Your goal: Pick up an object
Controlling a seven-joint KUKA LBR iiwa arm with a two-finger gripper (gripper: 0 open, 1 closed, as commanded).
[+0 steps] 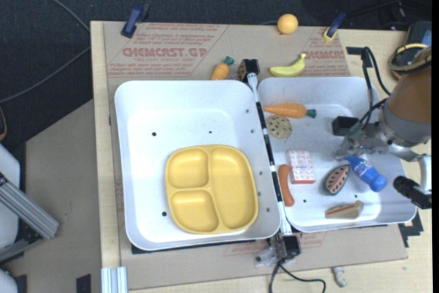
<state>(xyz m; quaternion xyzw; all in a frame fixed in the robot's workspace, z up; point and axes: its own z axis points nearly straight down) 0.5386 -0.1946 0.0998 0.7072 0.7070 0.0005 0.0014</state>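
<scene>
The right bin (pixel 322 87) holds a carrot (pixel 287 110), a round cookie (pixel 278 125), a pink and white packet (pixel 300 167), a sausage (pixel 285 186), a watermelon slice (pixel 336 178), a blue bottle (pixel 366 173) and a brown piece of bread (pixel 345 209). My gripper (pixel 352 146) hangs low over the right side of this bin, just above the top end of the blue bottle. The grey wrist and orange band (pixel 413 101) rise behind it. I see nothing held in it.
A yellow divided plate (pixel 211 187) lies in the left bin (pixel 137 147). On the board behind the bins lie a banana (pixel 288 67), an orange ball (pixel 288 24) and a small orange toy (pixel 221 71). Blue clamps (pixel 134 20) grip the far edge.
</scene>
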